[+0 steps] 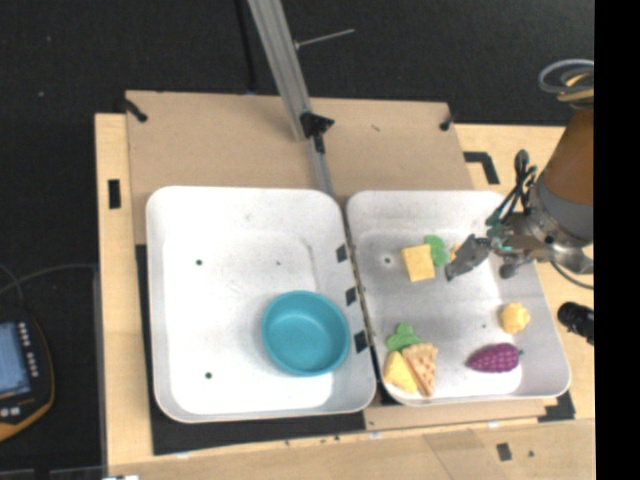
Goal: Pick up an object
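Down at the lower edge of the frame, the desk (250, 458) shows its bare wooden lip, and just above it the two bins sit side by side. Lower right, the right bin (450, 228) holds a purple grape bunch (494, 358), a yellow wedge with a green top (411, 364) against the bin's lower left corner, and a small yellow piece (514, 317) near its right wall. Lower middle, the left bin (200, 228) carries a teal bowl (305, 332). Moving up the right bin, a yellow block (418, 263) lies touching a small green piece (435, 247), and right beside them hangs the claw (462, 260), dark and angled leftward; whether it is spread or pressed together, I cannot tell, and nothing is seen pinched in it. That reads as the approach step, with the block the likely target, though that is a guess. Next move calls for centring over the block, dropping, then closing cleanly without dragging the green neighbour along. Far up, a grey pole (285, 58) slants away.
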Available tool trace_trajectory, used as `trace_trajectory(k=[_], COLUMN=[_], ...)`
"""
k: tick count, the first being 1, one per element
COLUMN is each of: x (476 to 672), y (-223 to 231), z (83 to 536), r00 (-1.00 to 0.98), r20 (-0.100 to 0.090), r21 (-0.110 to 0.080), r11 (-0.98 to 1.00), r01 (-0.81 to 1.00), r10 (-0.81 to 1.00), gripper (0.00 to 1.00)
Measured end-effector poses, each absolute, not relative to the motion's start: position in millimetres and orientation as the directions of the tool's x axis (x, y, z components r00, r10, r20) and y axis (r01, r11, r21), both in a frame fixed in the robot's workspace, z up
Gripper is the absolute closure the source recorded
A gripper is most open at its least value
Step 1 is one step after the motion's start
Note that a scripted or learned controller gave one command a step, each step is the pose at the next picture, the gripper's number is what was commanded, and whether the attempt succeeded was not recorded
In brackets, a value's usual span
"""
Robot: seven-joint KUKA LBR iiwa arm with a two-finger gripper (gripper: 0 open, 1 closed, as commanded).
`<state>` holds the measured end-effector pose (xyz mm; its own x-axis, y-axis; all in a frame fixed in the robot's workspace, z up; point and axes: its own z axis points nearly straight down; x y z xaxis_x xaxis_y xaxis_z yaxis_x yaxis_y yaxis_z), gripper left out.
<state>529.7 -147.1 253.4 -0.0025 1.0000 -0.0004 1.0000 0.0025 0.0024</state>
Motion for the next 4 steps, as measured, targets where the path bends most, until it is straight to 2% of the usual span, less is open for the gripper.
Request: trace_trajectory(k=[1,3,4], x=[529.7,524.1,524.5], y=[-147.3,-150.4,-151.6], z=[253.6,129.6,100.3], r00=[-0.001,0.001,0.002], r20=[0.0,0.0,-0.002], r21=[0.003,-0.005,0.001], r11=[0.001,-0.001,-0.002], r01=[1.0,1.0,1.0], r10=[1.0,1.0,1.0], gripper=[0.0,0.0,0.0])
